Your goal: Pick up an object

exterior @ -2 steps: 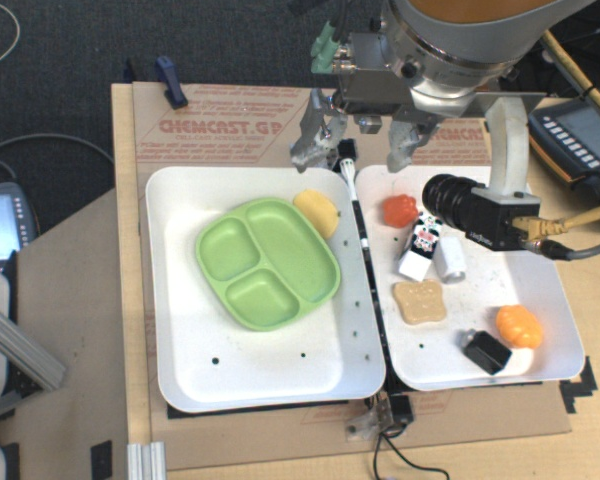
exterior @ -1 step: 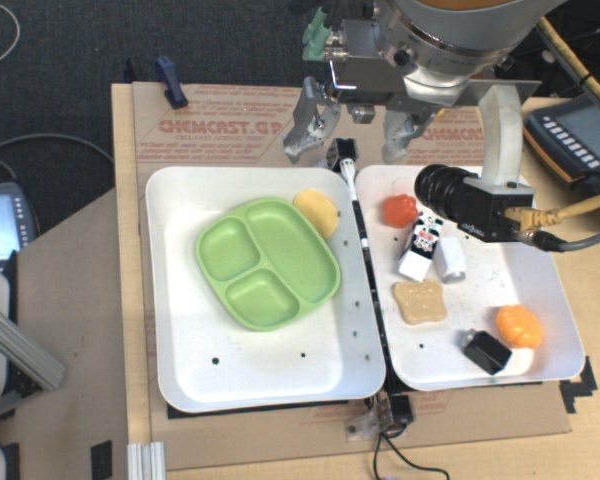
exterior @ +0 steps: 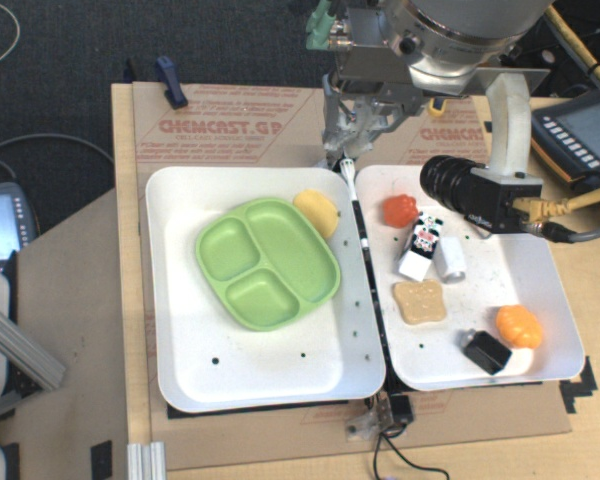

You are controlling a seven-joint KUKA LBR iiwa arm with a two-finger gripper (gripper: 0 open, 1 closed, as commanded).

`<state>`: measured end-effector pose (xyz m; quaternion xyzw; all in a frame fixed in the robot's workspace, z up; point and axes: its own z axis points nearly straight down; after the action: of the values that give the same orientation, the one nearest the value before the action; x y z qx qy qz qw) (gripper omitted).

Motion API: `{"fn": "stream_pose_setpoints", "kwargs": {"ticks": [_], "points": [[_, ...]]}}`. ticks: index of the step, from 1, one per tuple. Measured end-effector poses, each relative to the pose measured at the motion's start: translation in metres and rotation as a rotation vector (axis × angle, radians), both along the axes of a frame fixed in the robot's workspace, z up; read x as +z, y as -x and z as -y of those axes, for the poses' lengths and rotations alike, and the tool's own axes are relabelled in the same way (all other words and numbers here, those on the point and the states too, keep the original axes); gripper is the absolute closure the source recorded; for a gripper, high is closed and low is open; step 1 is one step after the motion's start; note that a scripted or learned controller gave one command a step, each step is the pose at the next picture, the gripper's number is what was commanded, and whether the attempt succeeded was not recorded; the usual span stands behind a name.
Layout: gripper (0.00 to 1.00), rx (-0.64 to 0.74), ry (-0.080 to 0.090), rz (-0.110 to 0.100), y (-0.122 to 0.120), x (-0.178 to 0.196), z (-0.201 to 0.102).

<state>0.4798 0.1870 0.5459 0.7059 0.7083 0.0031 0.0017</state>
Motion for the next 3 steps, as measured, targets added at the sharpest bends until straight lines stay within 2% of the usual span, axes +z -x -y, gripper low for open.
{"fn": "stream_pose_setpoints", "kwargs": {"ticks": [1,2,3], "points": [[1.00,-0.006,0.003,-0.010,0.001,-0.011,0.049],[1.00,-0.006,0.006,-0.019,-0.025,-0.134,0.044],[1.00,-0.006,0.003,-0.010,-0.078,-0.166,0.045]]}}
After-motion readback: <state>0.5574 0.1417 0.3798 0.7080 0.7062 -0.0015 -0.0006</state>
